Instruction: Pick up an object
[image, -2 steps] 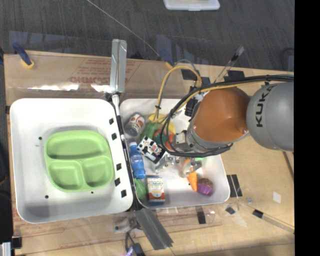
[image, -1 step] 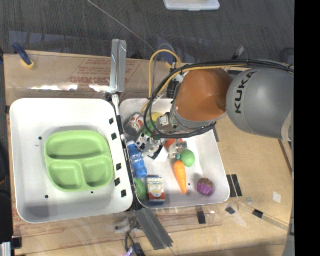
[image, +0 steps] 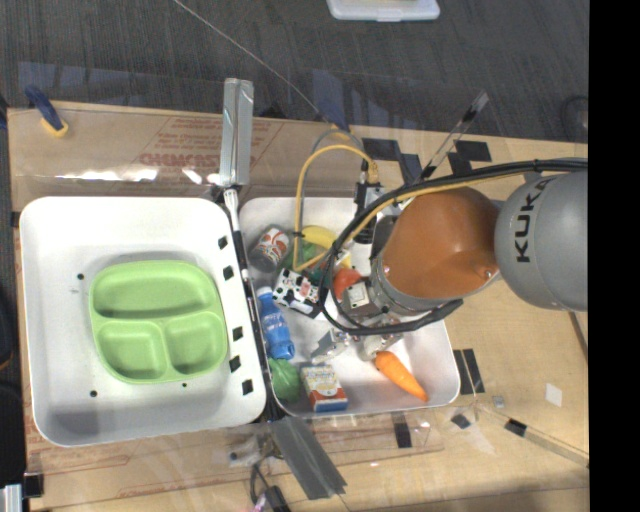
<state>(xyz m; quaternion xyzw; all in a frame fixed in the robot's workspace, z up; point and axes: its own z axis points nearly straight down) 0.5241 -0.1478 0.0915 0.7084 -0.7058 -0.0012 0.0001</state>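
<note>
Grey arm (image: 545, 250) lettered "KUKA"

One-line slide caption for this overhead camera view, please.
KUKA arm reaches into the cluttered right bin; green tray sits in left bin.

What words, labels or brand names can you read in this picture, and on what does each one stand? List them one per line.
"KU": large dark letters on the grey arm; the rest runs out of view.
Red printing on the cardboard sheet behind the bins: upside down and too blurred to read.
Print on the small carton and the can: too small to read.
</note>
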